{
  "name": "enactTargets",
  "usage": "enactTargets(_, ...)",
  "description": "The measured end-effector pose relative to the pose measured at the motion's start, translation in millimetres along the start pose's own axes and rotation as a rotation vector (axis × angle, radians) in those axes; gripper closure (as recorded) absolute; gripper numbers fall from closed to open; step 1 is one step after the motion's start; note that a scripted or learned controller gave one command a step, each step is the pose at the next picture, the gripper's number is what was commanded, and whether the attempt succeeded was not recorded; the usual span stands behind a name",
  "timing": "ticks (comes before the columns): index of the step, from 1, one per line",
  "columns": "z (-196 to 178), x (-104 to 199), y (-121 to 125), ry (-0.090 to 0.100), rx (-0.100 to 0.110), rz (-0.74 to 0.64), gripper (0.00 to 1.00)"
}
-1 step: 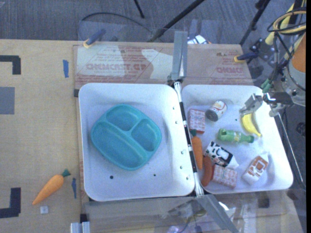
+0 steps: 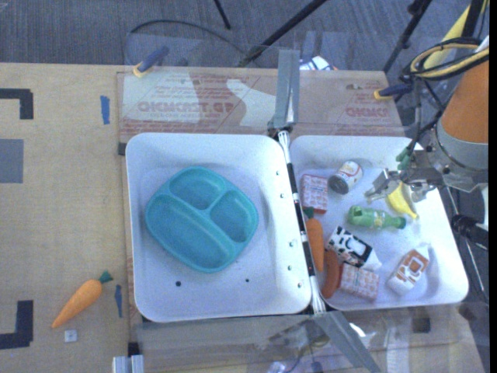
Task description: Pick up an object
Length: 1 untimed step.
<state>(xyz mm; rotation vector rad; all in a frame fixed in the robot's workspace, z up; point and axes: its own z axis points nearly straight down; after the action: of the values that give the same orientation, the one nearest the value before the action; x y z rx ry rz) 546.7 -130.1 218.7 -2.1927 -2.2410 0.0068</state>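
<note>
My gripper (image 2: 390,185) hangs over the right part of the right bin (image 2: 454,286), reaching in from the right under the orange-banded wrist. Its fingers look open, with nothing between them. A yellow banana (image 2: 402,203) lies just below and to the right of the fingertips, partly covered by the gripper. A green bottle (image 2: 376,218) lies just under it. A small can (image 2: 345,176) sits to the left of the gripper, apart from it.
The right bin also holds a pink packet (image 2: 314,190), a carrot (image 2: 314,241), a brown sausage (image 2: 331,273), a black-and-white carton (image 2: 349,245), another pink packet (image 2: 359,282) and an orange-white carton (image 2: 409,271). A teal divided plate (image 2: 202,218) lies in the left bin. A carrot (image 2: 78,300) lies on the bench.
</note>
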Motion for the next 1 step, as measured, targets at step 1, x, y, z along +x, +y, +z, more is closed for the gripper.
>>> enactTargets(1, 133.0, -4.6, 31.7, 0.0, -0.01, -0.023, 0.0)
